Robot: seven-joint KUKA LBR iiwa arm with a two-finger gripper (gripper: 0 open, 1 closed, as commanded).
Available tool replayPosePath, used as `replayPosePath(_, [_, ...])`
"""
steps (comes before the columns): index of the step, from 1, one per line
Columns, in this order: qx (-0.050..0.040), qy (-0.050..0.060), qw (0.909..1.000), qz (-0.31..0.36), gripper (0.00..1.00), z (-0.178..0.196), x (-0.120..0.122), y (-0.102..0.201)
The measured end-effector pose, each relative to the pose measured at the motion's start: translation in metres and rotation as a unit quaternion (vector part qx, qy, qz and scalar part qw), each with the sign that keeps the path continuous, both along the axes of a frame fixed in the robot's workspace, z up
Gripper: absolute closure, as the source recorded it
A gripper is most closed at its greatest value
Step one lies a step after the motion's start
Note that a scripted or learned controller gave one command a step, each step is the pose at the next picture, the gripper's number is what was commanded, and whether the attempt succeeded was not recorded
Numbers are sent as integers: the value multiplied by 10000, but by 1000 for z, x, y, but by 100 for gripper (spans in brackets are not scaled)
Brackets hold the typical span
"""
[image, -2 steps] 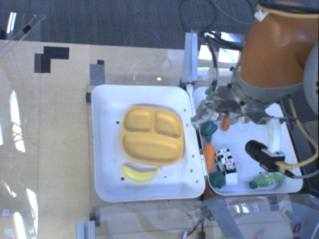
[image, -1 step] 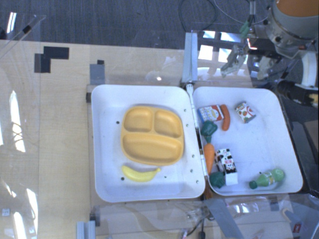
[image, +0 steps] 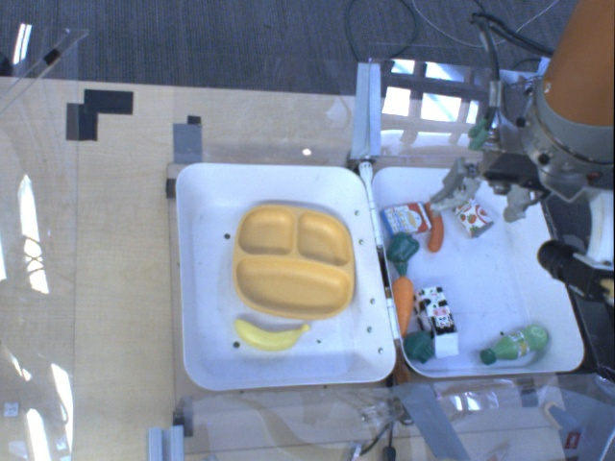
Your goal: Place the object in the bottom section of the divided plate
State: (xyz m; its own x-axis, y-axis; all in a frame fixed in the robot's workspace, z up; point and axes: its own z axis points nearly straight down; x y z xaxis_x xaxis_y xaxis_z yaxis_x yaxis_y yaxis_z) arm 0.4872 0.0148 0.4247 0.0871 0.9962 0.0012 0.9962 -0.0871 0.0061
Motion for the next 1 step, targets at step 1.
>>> replayPosePath(1, [-3, -25, 10000, 31, 100, 11, 2, 1])
